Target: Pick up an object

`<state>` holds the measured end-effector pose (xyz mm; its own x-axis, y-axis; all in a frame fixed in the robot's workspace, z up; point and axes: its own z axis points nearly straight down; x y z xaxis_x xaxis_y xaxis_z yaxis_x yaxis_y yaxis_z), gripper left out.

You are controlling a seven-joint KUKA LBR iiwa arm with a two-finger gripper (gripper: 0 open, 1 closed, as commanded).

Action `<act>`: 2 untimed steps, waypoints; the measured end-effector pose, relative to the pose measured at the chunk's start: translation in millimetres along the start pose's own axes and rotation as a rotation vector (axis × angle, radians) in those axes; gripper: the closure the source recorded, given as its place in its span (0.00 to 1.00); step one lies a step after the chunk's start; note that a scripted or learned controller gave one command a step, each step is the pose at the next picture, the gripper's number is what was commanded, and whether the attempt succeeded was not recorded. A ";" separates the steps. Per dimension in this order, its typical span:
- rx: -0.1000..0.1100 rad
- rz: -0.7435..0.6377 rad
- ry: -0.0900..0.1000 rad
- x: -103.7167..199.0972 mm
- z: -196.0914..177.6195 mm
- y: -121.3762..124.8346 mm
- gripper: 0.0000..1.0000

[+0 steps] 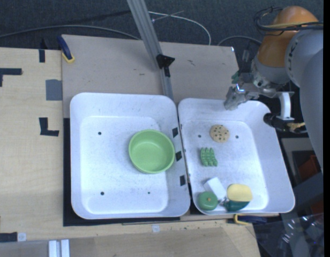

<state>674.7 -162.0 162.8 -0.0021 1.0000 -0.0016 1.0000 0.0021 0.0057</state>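
The right bin (272,149) holds a round cookie (219,133) near its far side and a small green ridged piece (208,157) in the middle. In its near corner lie a green round toy (208,201), a white block (215,187) and a yellow-and-green toy (239,195). A green bowl (151,151) sits in the left bin (90,143). My gripper (232,100) hangs over the far rim of the right bin, up and to the right of the cookie, with nothing visibly held.
A slanted metal pole (149,36) crosses the bench behind the bins. Cables (181,20) lie at the back. The grey arm with its orange band (285,33) fills the upper right.
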 end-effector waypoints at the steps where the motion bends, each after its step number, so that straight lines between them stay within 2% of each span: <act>1: 0.002 0.000 0.001 0.3 -40.9 1.3 1.00; 2: 0.007 -0.003 0.003 51.0 -39.3 -10.0 1.00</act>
<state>664.4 -111.0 201.9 -0.0055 1.0000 0.0017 1.0000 0.0055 -0.0014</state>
